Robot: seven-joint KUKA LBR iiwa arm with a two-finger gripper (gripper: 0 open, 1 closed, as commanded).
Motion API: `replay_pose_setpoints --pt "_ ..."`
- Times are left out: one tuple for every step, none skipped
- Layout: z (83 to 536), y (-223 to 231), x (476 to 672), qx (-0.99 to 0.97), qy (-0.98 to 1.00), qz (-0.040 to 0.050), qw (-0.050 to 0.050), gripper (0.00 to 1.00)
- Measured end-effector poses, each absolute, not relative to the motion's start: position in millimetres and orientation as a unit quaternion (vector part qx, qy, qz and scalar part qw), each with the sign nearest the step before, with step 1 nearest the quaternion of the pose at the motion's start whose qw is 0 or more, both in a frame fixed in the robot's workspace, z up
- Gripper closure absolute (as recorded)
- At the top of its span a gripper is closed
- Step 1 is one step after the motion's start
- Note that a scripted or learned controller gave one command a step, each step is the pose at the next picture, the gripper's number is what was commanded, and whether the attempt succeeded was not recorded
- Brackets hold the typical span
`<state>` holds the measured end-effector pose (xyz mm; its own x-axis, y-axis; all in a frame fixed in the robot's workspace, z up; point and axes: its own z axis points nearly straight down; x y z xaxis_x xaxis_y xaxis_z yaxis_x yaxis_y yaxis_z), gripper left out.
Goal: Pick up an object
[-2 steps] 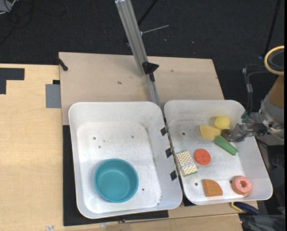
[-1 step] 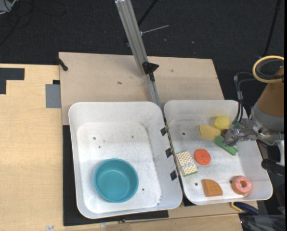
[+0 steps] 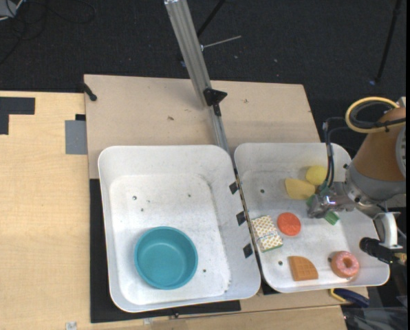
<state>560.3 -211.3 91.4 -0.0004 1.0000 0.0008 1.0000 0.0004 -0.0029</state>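
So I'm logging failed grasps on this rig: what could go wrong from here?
The pincer sits low in the right bin among close-packed items: a yellow piece, a green piece, a red disc. It might nudge them aside or catch two. The green piece is mostly hidden, so a grasp there looks uncertain.

A robotics lab: a grey and orange arm at three o'clock reaches over two white bins on a plywood bench. An aluminium rail rises toward twelve o'clock, with cables on the dark floor at eleven.
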Motion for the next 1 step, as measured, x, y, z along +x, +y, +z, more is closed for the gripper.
replay_pose_setpoints --pt "103.1 -211.8 561.2 -0.707 -0.707 0.0000 0.000 1.00"
